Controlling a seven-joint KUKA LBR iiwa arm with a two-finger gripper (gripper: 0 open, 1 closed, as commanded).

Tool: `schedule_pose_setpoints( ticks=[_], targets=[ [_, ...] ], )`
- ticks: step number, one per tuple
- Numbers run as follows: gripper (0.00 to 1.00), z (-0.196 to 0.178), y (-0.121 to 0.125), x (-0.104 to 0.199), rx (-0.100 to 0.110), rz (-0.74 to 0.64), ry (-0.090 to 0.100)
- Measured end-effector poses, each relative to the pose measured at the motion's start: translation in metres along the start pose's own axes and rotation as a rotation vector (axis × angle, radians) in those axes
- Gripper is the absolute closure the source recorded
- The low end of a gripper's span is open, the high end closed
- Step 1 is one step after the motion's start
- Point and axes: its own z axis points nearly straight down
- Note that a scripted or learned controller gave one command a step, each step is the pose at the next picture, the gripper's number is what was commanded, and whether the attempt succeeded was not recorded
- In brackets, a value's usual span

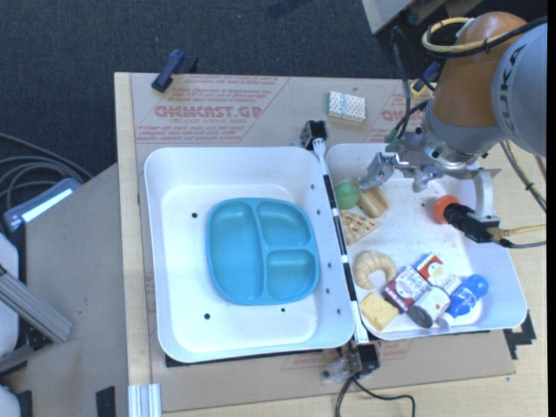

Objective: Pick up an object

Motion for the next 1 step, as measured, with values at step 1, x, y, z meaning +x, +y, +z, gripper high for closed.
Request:
schedule_pose_setpoints(
  ticks=[1],
  targets=[
    [0.00, 0.0951, 0.0176, -0.0315, 0.004, 0.001, 0.000]
  ],
)
